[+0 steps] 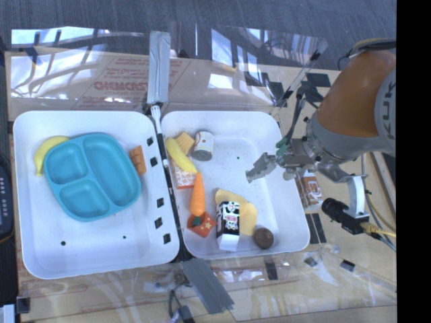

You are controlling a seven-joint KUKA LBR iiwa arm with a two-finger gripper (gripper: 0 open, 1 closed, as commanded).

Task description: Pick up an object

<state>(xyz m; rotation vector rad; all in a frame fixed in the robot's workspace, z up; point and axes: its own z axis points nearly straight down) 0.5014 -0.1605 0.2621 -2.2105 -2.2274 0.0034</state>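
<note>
Robot lab, prob. a grasp-test rig: big grey robot arm w/ orange band (357,106) over a wooden bench (350,274), two shallow white plastic bins (27,247) (236,133), grey tape strips (159,66), clear plastic guard sheets (222,66), a toy orange plastic carrot (196,195), dark grey office carpet (135,5).

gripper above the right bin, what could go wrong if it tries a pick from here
1. The gripper sits over bare floor of the right bin, so a straight drop may grab nothing.
2. The milk carton, cheese wedge and carrot are packed close; a grasp there could snag or shove a neighbour.
3. The brown ball may roll away.
</note>
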